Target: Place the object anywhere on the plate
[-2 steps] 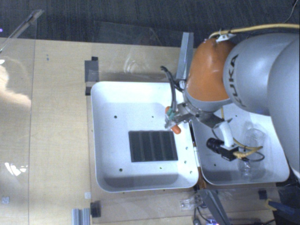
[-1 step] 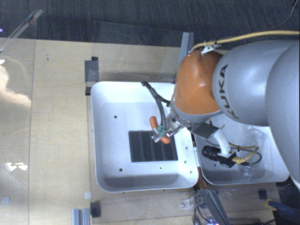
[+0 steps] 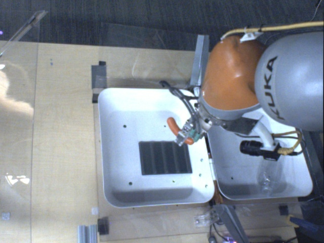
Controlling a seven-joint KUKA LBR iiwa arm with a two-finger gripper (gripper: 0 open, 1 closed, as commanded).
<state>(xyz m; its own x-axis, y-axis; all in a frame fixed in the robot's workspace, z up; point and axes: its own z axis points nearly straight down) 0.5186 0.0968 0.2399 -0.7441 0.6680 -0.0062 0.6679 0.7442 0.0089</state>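
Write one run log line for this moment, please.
gripper: at orange object | dark ribbed plate: left bin | object: off plate, above it

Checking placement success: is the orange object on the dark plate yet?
No. The orange object sits at the gripper, above the upper right corner of the dark ridged plate, not on it.

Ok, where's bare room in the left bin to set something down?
The shallow white left bin has bare floor along its left wall, beside the dark ribbed rectangular plate, and a strip along the near wall below the plate. It is crowded at the right side: the end effector and the small orange elongated object sit just above the plate's top right corner.
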